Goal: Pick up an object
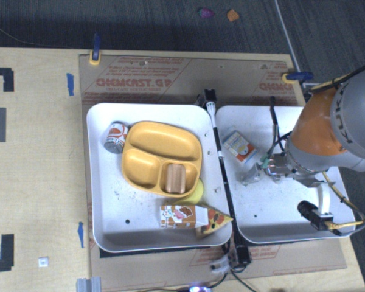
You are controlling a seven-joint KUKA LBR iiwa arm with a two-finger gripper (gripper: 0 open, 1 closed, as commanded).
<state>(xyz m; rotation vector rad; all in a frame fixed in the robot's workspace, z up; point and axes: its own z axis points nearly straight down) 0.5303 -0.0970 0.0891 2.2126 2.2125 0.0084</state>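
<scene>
In the right bin (267,219), my gripper (253,176) hangs low over the white floor, left of the arm's orange band. A small white, blue and orange box (238,146) lies just up and to the left of it, apart from it. The left bin (99,187) holds a yellow divided tray (152,154) with a brown block (174,178) in its lower right compartment. A crushed drink can (115,137) lies at the tray's left. A printed carton (184,216) lies near the bin's front edge.
A yellow object (196,193) peeks out from under the tray's lower right corner. A black divider (219,163) runs between the two bins. The bins rest on a cardboard sheet (140,78) held by clamps.
</scene>
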